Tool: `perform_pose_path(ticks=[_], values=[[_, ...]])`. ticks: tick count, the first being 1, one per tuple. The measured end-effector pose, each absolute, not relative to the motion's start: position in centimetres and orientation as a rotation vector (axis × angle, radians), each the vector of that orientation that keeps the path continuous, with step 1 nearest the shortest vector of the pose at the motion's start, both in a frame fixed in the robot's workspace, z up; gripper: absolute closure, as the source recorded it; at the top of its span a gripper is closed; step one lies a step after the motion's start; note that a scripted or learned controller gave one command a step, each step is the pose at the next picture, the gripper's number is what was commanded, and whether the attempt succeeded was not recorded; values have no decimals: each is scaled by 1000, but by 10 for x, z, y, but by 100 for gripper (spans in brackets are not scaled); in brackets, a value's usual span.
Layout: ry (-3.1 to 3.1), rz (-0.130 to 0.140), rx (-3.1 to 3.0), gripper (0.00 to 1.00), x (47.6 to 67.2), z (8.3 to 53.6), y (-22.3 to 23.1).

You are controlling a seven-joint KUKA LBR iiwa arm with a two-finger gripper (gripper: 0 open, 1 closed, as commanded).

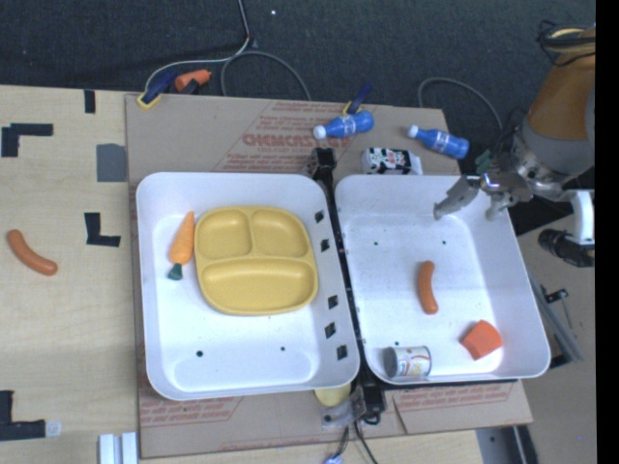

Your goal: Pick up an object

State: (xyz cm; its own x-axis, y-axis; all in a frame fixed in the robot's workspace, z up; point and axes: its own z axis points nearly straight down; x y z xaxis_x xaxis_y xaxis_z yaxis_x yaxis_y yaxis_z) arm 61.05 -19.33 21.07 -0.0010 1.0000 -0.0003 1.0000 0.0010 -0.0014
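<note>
Sausage (427, 287) — lying mid right bin (503, 259), untouched | tool (474, 199) spread, holding nothing, poised over the bin's far edge | step: approach, I'd say | next: come down over the sausage — then pinch

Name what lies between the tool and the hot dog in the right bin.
Nothing: in the camera view, bare white bin floor separates the tool from the hot dog.

Sausage (427, 288), seemingly flat, right bin (503, 259)
</note>
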Motion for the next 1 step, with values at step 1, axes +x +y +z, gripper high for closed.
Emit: perform_pose_path(ticks=[1], values=[[-2225,2,-2224,0,601,79,-194]])
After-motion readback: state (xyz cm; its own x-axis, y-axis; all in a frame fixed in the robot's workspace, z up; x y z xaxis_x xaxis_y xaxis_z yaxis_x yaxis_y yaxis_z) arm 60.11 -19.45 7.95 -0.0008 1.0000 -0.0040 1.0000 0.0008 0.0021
